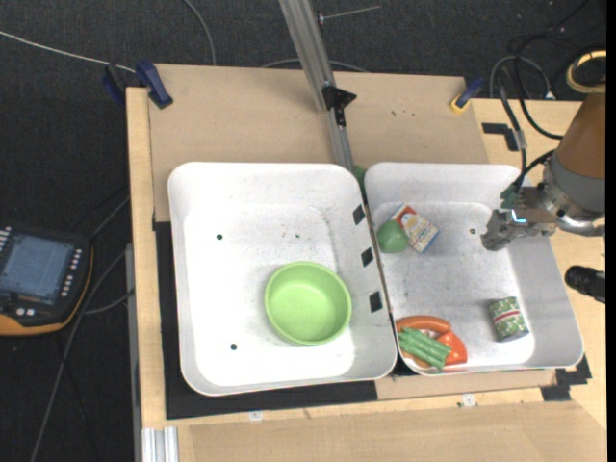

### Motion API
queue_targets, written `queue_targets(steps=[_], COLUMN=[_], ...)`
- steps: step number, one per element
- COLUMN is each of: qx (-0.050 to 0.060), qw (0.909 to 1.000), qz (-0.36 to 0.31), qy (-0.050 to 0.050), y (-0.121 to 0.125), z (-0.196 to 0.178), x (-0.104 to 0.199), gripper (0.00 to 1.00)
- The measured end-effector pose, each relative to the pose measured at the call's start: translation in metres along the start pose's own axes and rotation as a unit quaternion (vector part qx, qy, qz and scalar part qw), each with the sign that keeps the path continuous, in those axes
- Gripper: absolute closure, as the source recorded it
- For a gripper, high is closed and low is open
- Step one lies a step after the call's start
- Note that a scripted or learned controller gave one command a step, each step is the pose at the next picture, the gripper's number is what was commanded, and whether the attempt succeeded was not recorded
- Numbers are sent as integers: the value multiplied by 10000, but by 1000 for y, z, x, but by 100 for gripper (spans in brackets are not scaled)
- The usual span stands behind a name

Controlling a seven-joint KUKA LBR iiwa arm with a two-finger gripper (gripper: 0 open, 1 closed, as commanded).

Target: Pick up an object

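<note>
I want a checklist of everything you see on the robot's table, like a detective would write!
Surface: wooden bench bearing two shallow white bins, left bin and right bin, side by side.
Job's things: green bowl in the left bin; in the right bin a green ball touching a small printed carton, a small can, and a plate of toy vegetables in the near corner.
Clutter: nothing seen.
Grippers: gripper low over the right bin's far right part, nothing seen between its fingers.
Cables: black cables at the far right; thin cable on the floor.
Surroundings: dark carpet, handheld control pendant at left, metal pole.
</note>
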State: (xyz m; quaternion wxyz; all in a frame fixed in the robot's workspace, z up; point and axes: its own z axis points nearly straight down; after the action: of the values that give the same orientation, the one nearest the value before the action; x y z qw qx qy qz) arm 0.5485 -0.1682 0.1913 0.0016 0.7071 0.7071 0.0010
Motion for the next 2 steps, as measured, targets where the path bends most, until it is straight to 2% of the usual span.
queue_targets(steps=[1, 2], qx=[-8, 11], qw=[10000, 10000], qz=[1, -18], qy=[-2, 8], y=[-8, -7], z=[-55, -60], x=[-5, 40], gripper=[100, 100])
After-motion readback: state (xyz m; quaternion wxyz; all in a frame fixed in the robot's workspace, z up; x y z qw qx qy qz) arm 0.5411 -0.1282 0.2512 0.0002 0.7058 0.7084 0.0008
